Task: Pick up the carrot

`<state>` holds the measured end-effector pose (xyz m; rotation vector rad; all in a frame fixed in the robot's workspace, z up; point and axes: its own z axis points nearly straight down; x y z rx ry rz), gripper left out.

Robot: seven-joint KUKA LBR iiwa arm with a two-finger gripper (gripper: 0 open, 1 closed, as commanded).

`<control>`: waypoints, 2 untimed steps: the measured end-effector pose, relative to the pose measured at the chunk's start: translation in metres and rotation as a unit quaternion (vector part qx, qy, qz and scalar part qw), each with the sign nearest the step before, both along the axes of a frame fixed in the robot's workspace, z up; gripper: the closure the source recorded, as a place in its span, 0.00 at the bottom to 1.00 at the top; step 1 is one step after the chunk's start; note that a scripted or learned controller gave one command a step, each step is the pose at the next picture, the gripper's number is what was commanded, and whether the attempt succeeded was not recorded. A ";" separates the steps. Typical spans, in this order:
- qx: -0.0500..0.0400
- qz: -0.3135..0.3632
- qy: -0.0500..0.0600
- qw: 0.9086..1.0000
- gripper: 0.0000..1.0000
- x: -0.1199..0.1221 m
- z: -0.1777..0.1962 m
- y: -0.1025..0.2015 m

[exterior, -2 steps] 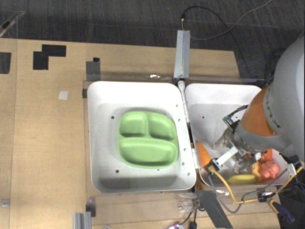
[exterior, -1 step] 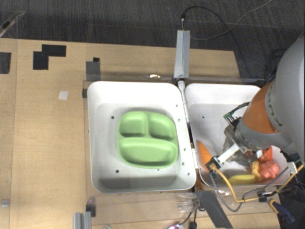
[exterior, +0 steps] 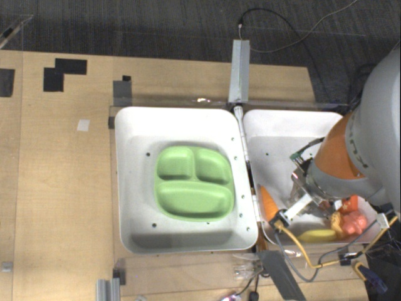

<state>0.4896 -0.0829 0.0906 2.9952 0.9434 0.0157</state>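
Yellow banana [exterior: 317, 234] lies lowest in the right bin [exterior: 276, 127], along its front wall, nearest the lens. Carrot [exterior: 268, 203] sits at that bin's left side, close against the divider wall, slanting from upper left down toward the bin's front corner; orange, tapered, lying flat. Gripper [exterior: 287, 215] hangs just right of the carrot's lower end, a pale finger tip almost touching it; nothing visibly between the fingers, and whether they stand apart or together cannot be told from this angle. Grey arm [exterior: 376, 137] with its orange band comes in from the right, covering much of the bin. Red and orange toy pieces [exterior: 351, 218] cluster right of the banana. Left bin [exterior: 131, 168] holds a green divided plate [exterior: 193, 182], three compartments, well apart from the carrot. Both bins rest on a wooden bench [exterior: 56, 187].
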 end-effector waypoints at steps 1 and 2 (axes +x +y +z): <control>0.004 -0.185 -0.004 0.983 1.00 0.003 0.000 -0.005; 0.017 -0.079 0.003 0.997 1.00 0.005 0.000 -0.088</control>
